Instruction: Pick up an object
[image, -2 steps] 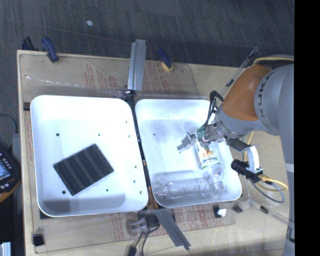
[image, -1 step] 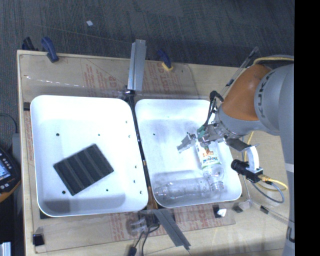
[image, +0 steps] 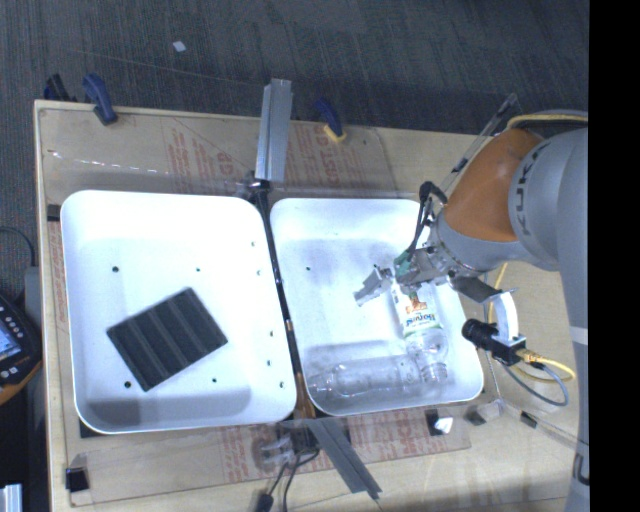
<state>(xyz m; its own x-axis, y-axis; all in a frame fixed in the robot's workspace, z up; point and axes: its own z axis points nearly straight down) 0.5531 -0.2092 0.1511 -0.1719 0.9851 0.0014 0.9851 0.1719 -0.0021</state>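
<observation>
Seemingly clear bottle (image: 421, 335) bears a white label.

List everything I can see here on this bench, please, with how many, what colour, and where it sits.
Shallow white plastic bins: two, white, side by side on the bench.
Ridged dark slab: one, black, lying flat in the left bin.
Clear plastic bottle with white label: one, transparent, in the right bin, just below the gripper.
Large clear plastic bottle: one, transparent, lying on its side along the right bin's near wall.
Blue clamps: two, blue, on the bench's far edge.
Wooden bench: one, pale tan, under both bins.
Robot arm: one, grey with orange band, reaching in from the right.
Two-finger gripper: one, metal grey, over the right bin.
</observation>
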